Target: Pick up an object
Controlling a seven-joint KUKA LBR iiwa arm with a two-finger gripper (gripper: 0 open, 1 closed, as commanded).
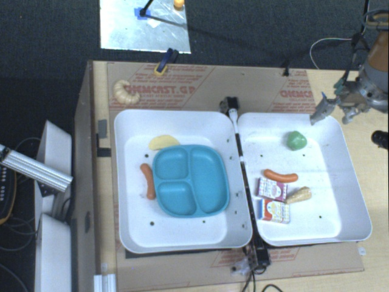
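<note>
My gripper [336,111] hangs over the far right corner of the right bin [349,181], open, with nothing between its fingers. In that bin lie a green round object [296,140], an orange sausage [281,176], two small pink-and-white cartons [272,190] [273,211] and a tan bread-like piece [298,194]. The green object sits left of and a little nearer than the gripper. In the left bin [130,163] a blue divided tray [189,180] rests, with a yellow piece [163,142] behind it and a second orange sausage [148,180] to its left.
A cardboard sheet [200,87] lies under both bins, bearing a pale curled object [124,90] and a blue-and-yellow item [164,62] at the back. A black clamp [231,105] sits where the bins meet. Cables hang at the far right.
</note>
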